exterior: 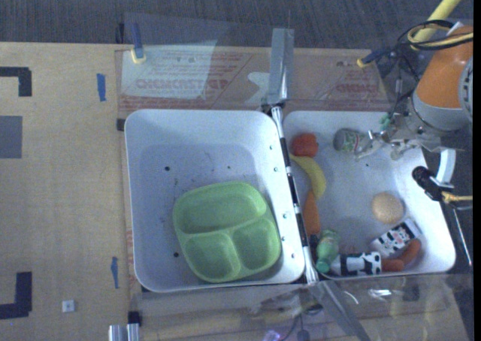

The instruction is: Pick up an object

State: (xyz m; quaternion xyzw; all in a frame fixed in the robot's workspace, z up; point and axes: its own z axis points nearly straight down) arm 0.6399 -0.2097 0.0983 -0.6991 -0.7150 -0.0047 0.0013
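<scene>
I see the arm (443, 84) reaching in from the right over the far part of the right bin (353, 182). The claw (379, 138) sits just beside a small grey-green thing (347, 140), and I cannot tell if it is open or closed. Near it lie a red toy (304, 144) and a banana (314, 174). A tan bun (388, 208) rests nearer. The left bin (150, 152) holds a green tray (225, 230).
</scene>
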